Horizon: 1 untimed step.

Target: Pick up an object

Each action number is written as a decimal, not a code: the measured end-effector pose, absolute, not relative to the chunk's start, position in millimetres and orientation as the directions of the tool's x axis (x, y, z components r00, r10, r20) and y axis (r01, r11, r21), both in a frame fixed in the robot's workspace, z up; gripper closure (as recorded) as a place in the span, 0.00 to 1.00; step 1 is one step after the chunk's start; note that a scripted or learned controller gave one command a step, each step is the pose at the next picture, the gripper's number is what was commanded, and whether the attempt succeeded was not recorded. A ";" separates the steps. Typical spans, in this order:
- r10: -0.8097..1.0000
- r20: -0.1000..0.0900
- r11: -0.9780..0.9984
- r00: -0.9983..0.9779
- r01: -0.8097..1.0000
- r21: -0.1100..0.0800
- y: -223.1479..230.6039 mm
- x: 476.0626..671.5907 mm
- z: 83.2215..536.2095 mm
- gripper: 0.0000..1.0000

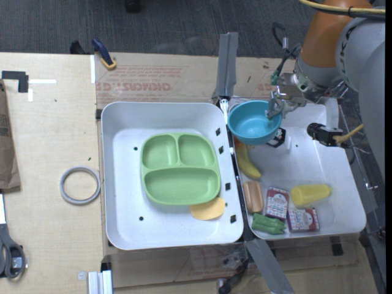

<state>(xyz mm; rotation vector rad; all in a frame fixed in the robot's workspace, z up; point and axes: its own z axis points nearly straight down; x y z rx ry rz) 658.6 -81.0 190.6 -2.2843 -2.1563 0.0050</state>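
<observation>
Green beans (267, 225) lay at the right bin's (343, 216) near edge, while farther back the claw (275, 105) pinched the blue bowl's (253, 122) right rim, holding it above that bin's left back corner, beside the banana (247, 162).

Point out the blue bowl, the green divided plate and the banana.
blue bowl (250, 126): camera view, on the inside bottom of the bowl.
green divided plate (180, 184): camera view, on the floor of its large lower compartment.
banana (247, 163): camera view, on the middle of the visible yellow peel.
</observation>
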 end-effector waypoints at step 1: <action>0.986 -0.001 -0.166 0.166 0.986 -0.001 -115.3 659.1 137.9 1.00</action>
